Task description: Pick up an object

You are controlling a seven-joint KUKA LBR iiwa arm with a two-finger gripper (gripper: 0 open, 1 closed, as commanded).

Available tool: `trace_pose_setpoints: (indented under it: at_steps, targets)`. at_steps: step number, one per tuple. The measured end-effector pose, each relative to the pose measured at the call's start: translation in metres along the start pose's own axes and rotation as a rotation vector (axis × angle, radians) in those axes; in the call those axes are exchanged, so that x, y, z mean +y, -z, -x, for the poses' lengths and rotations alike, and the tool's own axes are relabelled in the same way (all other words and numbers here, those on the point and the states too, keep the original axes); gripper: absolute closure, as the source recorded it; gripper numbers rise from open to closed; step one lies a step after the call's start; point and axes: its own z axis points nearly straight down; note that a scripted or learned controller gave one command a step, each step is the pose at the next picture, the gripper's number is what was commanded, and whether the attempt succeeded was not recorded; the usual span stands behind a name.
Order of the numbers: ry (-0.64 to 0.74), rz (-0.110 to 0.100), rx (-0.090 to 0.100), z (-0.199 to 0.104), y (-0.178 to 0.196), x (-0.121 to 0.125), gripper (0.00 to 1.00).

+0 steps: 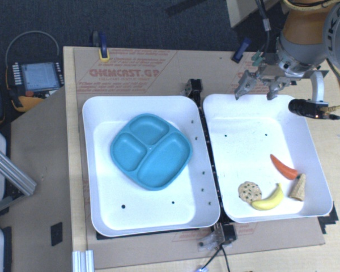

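cardboard [158, 72] under the bins [96, 152] reads "chemcast gp" in red.

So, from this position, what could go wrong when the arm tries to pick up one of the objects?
1. The cookie, banana, carrot and wedge lie bunched in the near right corner of the right bin; the fingers could close on two or knock a neighbour.
2. The wedge lies close to the bin wall, so a finger may strike the rim.
3. The gripper, open, hovers at the far edge, so a long move is needed.
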Motion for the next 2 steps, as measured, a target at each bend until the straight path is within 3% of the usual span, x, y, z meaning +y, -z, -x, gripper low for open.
trace_pose_setpoints:
  at_steps: [1,2]
  targets:
    - [0.002,0.013,-0.001,0.0,0.007,0.002,0.0]
    - [0.002,0.007,-0.001,-0.007,-0.04,-0.003,0.0]
